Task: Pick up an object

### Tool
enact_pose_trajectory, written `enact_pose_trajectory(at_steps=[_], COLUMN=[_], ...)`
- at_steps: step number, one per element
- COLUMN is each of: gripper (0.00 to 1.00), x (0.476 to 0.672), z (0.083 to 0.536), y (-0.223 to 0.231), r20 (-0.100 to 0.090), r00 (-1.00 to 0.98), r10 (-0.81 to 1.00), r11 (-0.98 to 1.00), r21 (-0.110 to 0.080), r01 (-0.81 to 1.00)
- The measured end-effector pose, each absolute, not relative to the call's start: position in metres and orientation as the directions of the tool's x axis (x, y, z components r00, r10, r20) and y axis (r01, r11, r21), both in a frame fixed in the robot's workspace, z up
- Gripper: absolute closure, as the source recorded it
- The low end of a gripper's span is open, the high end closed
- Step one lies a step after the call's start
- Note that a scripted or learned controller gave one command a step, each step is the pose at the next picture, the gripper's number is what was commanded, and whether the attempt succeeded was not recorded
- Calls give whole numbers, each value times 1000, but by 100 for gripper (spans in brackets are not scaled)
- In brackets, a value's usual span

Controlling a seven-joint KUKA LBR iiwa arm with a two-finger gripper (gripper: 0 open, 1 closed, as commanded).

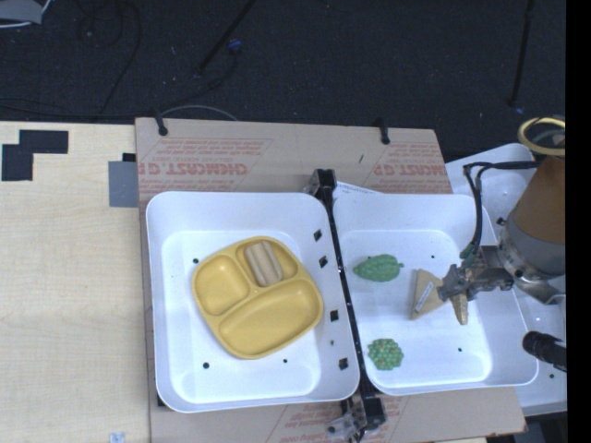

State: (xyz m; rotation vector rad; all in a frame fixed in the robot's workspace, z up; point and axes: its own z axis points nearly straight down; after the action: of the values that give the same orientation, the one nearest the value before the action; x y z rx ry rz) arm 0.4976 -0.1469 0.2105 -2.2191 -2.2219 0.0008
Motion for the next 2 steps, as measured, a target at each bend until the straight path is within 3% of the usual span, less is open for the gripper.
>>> enact_pose_trajectory(at_steps=[2], gripper=[100], x=[536], z=[218], y=[-49], r20=[1], r00=[-4], r10=[1000], r11=[4], r21=[-2], r01=[1000])
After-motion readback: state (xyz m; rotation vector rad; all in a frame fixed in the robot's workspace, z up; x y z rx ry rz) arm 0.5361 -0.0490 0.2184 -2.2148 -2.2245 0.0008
